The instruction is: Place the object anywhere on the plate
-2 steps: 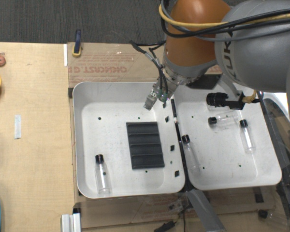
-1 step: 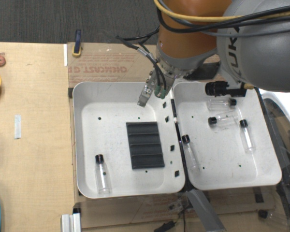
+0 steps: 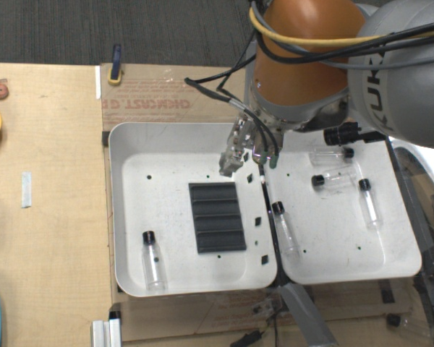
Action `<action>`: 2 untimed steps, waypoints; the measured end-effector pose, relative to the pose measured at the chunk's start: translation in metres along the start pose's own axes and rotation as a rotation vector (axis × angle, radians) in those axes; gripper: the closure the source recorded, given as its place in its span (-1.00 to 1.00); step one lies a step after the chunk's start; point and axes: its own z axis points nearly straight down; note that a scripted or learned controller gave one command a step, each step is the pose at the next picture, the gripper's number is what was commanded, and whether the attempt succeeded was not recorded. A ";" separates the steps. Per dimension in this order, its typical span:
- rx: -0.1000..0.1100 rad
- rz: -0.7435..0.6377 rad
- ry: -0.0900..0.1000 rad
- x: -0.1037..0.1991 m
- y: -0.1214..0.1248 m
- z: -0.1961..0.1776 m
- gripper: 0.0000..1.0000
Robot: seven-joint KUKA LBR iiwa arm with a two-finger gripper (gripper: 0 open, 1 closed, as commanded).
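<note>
Watching the claw (image 3: 236, 153) hanging over the far right part of the left bin (image 3: 118, 194), close to the wall shared with the right bin (image 3: 394, 248). Looking at it from above, under the bulk of the arm (image 3: 398, 56) and its orange band (image 3: 304, 42), and not managing to tell how far open it is or whether anything is sitting in it.

Finding the plate (image 3: 217, 217), a black ridged rectangle, lying flat on the left bin's floor just nearer the camera than the claw and slightly toward the view's left, apart from it. Seeing nothing resting on its ridges.

Counting clear vials with black caps as the likely objects:
- Spotting the corner vial (image 3: 152, 257) well away from the claw, past the plate, near the left bin's near left corner.
- Noting the divider vial (image 3: 283, 226) lying along the edge between the bins, nearer the camera than the claw and toward the view's right.
- Picking out the short vial (image 3: 333, 180) and the long vial (image 3: 368, 204) on the right bin's floor, both toward the view's right of the claw, near each other but not touching.
</note>
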 end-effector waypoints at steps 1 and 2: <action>-0.001 -0.246 0.000 0.002 -0.012 0.015 1.00; -0.002 -0.656 -0.004 0.024 0.011 -0.017 1.00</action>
